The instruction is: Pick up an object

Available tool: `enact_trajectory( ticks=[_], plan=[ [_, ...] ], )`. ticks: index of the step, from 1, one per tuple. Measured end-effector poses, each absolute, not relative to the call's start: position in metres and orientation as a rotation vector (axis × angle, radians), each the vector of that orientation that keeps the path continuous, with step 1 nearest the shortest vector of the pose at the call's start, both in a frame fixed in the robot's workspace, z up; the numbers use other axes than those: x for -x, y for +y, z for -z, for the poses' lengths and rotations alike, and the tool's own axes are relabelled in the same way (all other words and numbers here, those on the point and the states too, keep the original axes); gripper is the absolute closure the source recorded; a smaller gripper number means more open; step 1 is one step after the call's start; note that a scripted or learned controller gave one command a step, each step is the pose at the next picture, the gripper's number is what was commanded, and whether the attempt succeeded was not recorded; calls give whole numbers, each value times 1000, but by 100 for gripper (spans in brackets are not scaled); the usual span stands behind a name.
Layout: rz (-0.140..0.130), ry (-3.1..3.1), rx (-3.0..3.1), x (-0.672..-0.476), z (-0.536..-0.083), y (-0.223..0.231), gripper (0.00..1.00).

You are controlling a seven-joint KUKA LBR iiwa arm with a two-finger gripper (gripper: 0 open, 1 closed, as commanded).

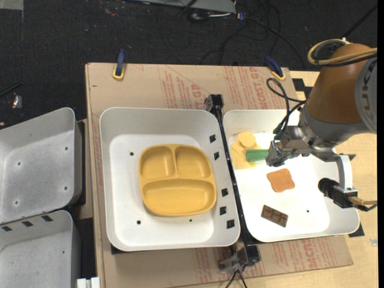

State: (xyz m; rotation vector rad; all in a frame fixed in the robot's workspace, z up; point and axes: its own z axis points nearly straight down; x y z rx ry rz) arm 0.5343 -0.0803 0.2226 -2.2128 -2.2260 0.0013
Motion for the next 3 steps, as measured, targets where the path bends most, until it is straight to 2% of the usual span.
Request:
enact_trajectory(
  ticks=[2,3],
  plan=[
    [1,-2229,2212,-529,-225,26,100],
    [-3,-2227,2211,-504,-223,76,100]
  ],
)
